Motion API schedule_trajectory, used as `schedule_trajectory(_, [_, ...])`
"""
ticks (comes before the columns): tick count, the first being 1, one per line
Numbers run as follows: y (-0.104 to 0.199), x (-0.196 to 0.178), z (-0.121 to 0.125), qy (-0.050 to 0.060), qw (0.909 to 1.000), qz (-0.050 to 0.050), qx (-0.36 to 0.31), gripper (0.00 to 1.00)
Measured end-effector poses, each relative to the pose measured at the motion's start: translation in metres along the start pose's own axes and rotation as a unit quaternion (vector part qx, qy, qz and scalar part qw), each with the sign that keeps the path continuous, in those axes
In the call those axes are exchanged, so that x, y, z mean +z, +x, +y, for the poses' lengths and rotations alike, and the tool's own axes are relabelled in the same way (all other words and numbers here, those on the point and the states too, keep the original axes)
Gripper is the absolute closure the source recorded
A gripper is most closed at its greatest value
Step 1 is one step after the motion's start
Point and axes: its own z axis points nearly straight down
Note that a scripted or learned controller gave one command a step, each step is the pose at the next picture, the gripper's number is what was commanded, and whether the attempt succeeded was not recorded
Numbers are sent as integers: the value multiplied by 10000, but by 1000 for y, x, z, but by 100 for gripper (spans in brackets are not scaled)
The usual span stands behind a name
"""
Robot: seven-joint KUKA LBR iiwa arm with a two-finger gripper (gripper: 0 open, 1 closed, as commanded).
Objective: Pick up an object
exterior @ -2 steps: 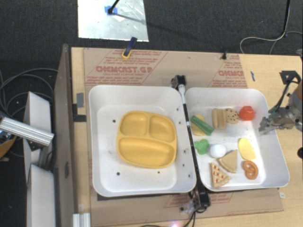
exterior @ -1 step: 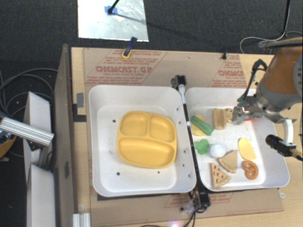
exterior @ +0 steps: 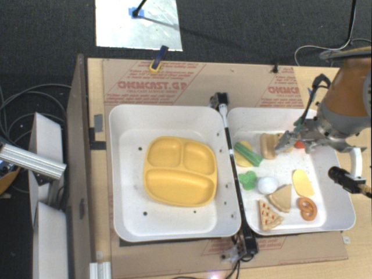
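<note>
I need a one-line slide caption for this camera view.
Arm's tool low in right bin among toy foods; yellow tray in left bin.

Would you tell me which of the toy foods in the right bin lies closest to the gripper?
The small red piece, right beside the gripper near the bin's far wall; the tan bread slice is next, and the remaining foods lie nearer the camera.

One fixed camera, seemingly high, looks down aslant on both bins (exterior: 174, 112)
</note>
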Motion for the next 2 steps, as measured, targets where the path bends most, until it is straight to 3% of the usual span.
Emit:
schedule_trajectory(1, [26,89,69,-32,10000,-9,-28,0])
schedule_trajectory(2, [23,71,69,-75,10000,-20,-22,100])
